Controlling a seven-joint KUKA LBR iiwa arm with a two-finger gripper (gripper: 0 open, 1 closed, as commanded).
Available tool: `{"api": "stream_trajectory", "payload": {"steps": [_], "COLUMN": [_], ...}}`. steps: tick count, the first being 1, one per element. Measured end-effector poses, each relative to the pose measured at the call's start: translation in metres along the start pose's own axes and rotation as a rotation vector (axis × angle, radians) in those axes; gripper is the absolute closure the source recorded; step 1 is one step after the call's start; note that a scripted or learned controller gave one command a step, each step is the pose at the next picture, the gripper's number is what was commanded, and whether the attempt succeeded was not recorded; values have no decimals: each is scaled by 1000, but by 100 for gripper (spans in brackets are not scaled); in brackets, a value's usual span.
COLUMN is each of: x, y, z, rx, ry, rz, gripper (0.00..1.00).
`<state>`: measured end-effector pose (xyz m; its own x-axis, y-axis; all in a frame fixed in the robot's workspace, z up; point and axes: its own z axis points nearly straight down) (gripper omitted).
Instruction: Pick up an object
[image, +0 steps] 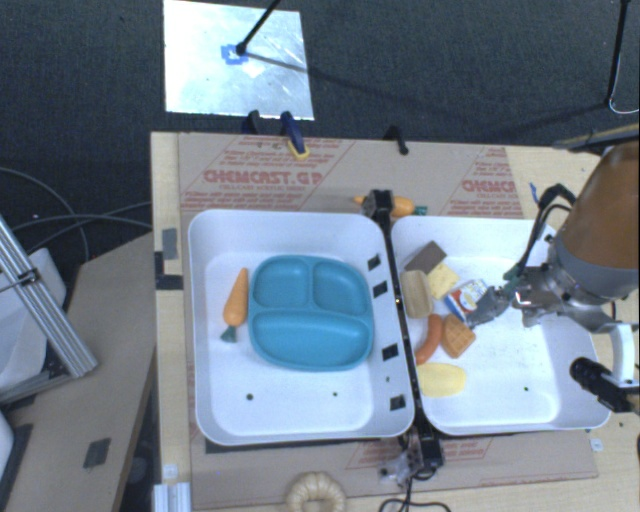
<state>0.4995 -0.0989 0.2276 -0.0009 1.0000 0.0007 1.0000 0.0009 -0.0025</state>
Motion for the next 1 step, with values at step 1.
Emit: {"api": "stream_trajectory", "payload": {"steps": [1], "x": [-5], "y": [7], "z": [58], "rx": [1], "ry": [0], "rz": [0], "gripper": [0]}}
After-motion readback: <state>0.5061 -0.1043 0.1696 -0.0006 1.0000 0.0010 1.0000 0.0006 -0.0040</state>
